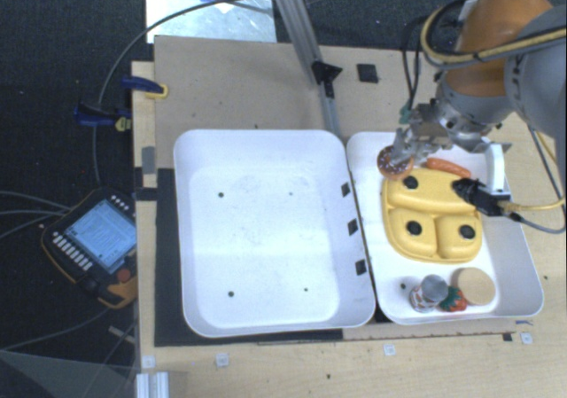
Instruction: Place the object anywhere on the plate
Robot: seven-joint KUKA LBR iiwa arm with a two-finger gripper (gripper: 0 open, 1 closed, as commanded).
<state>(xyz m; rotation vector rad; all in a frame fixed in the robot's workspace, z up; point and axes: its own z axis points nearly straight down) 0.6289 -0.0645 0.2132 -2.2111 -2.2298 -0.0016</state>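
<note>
A yellow plate [432, 219] with three compartments lies in the right bin [532, 285]. My gripper [406, 150] hangs over the plate's far left corner, coming down from the orange-banded wrist. A small brown round object [388, 160] sits right at the gripper's tip, by the plate's far left rim. Whether it is held or resting there is unclear. An orange, carrot-like piece [447, 167] lies along the plate's far edge, just right of the gripper.
At the near end of the right bin sit a grey metallic item [431, 290], a tan disc [476, 285] and a small red-and-green piece [454, 302]. The left bin [261, 228] adjoins the right one. A black cable fitting [474, 192] overhangs the plate's right side.
</note>
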